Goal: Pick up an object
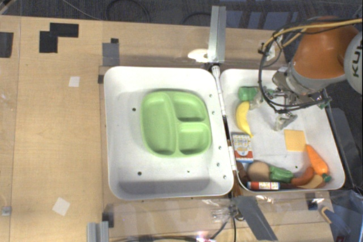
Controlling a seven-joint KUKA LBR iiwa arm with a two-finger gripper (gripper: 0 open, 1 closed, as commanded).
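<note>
In the right bin lie a yellow banana, a green block, a yellow cheese slice, an orange carrot, a small carton, a brown potato-like thing, a green pepper and a red marker. My gripper hangs over the middle of this bin, to the right of the banana and just above the cheese slice. Nothing shows between its fingers.
The left bin holds a green divided tray. A metal post stands behind the divider between the bins. Black cables loop around the wrist. Wooden bench surface stretches to the left.
</note>
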